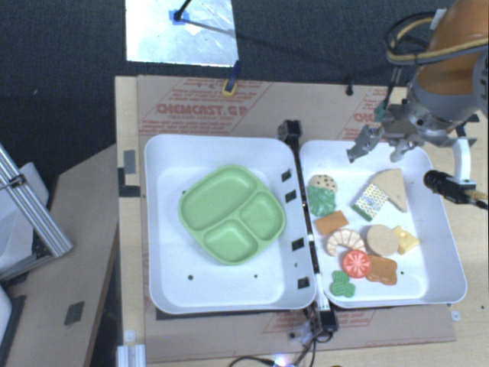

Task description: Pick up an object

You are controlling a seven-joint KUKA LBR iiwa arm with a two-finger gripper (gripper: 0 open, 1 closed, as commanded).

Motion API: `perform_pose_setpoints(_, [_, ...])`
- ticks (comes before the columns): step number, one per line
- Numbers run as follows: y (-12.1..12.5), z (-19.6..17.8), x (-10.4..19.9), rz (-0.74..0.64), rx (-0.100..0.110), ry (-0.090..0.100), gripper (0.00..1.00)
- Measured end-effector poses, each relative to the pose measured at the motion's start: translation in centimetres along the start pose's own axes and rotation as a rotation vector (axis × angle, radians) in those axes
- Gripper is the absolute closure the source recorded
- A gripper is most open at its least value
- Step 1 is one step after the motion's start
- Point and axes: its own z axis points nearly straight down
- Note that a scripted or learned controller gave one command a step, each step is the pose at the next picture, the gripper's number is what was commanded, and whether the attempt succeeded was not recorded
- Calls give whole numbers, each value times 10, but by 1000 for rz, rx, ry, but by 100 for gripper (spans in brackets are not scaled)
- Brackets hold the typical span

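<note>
Beneath the bins (229, 147), board (202, 109) reading "CHEMCAST"

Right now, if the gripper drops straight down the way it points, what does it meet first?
Probably bare floor of the right bin near its back edge. The gripper, fingers spread, hangs above that strip; the tan wedge and the patterned block lie just nearer the camera. Depth is unclear, so a graze is possible.

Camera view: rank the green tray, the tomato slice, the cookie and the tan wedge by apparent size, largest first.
1. Green tray, by far the largest.
2. Tan wedge.
3. Tomato slice and cookie look close in size; part of the cookie may be hidden by the green piece below it, so I won't rank them.
</note>
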Motion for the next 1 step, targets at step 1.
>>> perform_pose_setpoints(1, [2, -7, 0, -2, -12, -1, 0])
